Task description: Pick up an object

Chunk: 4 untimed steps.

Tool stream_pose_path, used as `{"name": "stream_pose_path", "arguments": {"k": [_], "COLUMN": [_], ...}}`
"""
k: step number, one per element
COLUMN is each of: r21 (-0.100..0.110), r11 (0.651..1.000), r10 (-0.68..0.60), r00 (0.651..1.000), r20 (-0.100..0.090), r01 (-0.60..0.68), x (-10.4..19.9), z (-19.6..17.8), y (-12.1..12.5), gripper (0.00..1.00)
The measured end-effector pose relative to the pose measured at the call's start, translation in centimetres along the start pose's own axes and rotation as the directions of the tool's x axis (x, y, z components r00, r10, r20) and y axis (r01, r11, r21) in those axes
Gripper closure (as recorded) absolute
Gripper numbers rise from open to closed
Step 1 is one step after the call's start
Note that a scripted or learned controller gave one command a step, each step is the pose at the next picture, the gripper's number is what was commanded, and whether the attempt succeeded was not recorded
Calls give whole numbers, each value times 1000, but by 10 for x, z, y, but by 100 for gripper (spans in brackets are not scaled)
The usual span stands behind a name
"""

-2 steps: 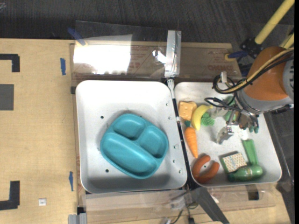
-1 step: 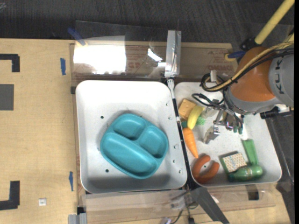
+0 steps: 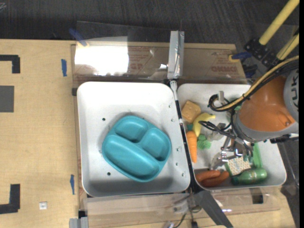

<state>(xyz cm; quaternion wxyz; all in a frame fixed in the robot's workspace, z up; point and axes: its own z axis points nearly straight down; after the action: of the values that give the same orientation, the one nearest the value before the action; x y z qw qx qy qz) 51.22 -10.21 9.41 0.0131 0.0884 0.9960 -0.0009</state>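
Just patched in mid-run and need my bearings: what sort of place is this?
Most likely a robotics lab bench set up for bin picking. Two white bins sit side by side, the right one holding toy food, the left one a teal tray. Blue tape marks are on the board.

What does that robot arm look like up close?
The arm is grey with a broad orange band above the wrist. Black and yellow cables loop beside it. Its tool is small, of bare silvery metal.
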Motion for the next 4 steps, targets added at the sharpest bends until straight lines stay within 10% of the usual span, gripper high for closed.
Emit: {"name": "stream_pose_path", "arguments": {"k": [1,2,3,4], "r21": [-2,-6,-7,-2], "r11": [944,954,894,894], "r10": [-330,-301,-448,-448], "r00": [944,954,894,894], "r20": [-9,-10,-10,4], "r01": [330,301,448,448], "x": [-13,-64,-18,-22], "z": [5,6,5,-8], "y": [-36,20,10,12], "gripper": [0,0,0,100]}}
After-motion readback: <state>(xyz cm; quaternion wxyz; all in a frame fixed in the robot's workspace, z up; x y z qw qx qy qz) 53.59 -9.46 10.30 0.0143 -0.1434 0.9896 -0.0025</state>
